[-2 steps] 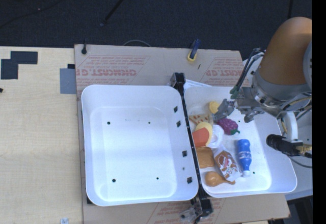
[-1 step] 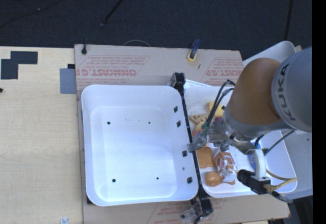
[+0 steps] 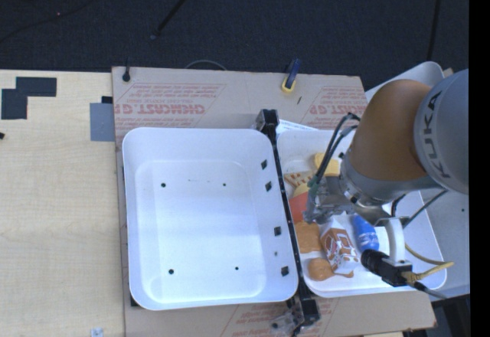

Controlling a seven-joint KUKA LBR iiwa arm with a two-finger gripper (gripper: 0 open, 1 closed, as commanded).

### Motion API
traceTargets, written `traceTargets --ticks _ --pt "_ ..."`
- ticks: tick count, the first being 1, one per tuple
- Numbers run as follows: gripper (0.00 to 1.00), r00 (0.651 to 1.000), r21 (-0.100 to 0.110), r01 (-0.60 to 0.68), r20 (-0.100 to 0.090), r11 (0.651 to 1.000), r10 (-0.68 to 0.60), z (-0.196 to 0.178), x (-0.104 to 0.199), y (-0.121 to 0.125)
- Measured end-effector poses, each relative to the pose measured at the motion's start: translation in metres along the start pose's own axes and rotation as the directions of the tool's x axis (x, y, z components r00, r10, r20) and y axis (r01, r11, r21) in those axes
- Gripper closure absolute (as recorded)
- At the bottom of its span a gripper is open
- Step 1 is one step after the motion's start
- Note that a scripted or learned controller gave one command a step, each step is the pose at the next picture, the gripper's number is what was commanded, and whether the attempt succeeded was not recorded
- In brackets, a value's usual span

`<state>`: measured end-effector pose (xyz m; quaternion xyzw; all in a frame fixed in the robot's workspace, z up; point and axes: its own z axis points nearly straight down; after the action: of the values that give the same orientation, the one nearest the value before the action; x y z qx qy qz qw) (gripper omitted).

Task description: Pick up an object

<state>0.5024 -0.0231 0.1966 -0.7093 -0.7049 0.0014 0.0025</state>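
**Supervisor:** What do you have on your screen?

**Me:** I see two white bins on the bench (image 3: 61,197). The left bin (image 3: 142,155) takes up the middle of the frame. The right bin (image 3: 436,232) is at the lower right, and my arm (image 3: 398,136) comes in over it from the right edge, the orange band covering much of it.

**Supervisor:** And the claw?

**Me:** The claw (image 3: 315,211) is low in the right bin, close to the black divider between the bins. Whether it is spread or pinched, I cannot tell; the wrist and cables hide the tip.

**Supervisor:** Where are the objects to pick?

**Me:** All bunched in the right bin, against its left side. There is a yellow piece (image 3: 329,165) at the top of the pile, a red piece (image 3: 299,201) just left of the claw, a tan block (image 3: 308,237) below it, and a small brown lump (image 3: 320,269) near the bin's lower rim. Beside those lies a crinkled red and white packet (image 3: 339,248), with a blue bottle (image 3: 365,237) just to its right.

**Supervisor:** Anything lifted?

**Me:** I see nothing between the claw's tips; the pieces all appear to lie in the bin.
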Motion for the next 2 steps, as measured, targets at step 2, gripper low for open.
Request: traceTargets --ticks 2 --pt "1.00 1.000 -0.005 0.012 0.000 1.000 -0.012 -0.055 0.084 -0.021"
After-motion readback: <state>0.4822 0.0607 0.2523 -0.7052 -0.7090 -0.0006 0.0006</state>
